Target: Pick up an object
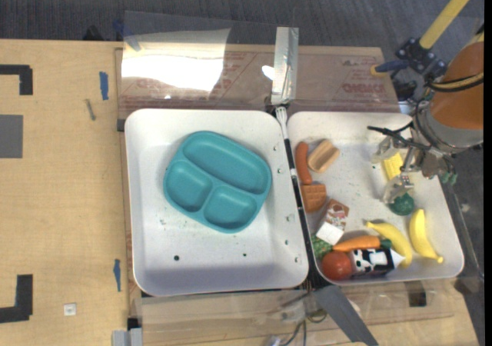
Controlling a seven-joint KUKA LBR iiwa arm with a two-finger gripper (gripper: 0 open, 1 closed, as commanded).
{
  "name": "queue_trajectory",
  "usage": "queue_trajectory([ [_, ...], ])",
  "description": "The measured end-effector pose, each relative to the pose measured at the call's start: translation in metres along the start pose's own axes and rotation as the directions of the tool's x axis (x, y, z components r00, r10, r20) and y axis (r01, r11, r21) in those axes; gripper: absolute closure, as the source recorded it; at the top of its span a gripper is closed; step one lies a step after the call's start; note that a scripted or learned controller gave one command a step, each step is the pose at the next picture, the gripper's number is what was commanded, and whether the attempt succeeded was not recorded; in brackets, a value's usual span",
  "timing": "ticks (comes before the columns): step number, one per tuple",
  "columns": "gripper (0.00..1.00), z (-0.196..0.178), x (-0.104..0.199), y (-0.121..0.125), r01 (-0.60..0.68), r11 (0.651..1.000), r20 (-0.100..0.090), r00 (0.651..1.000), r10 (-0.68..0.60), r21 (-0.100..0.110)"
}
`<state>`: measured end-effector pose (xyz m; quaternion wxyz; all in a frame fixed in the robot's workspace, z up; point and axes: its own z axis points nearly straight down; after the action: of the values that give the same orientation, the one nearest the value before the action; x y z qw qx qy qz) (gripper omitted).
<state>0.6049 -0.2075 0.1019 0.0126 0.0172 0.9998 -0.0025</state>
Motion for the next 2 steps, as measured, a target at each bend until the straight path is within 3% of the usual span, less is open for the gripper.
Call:
queue_trajectory([
  [1, 0.00, 0.013, -0.003, 0.019, -0.053, 0.999, -0.014, 0.998, 0.053, -0.002],
  [2, 1.00, -0.001, -0.007, 0.019, -0.052, 0.999, 0.002, 0.999, 0.052, 0.000],
])
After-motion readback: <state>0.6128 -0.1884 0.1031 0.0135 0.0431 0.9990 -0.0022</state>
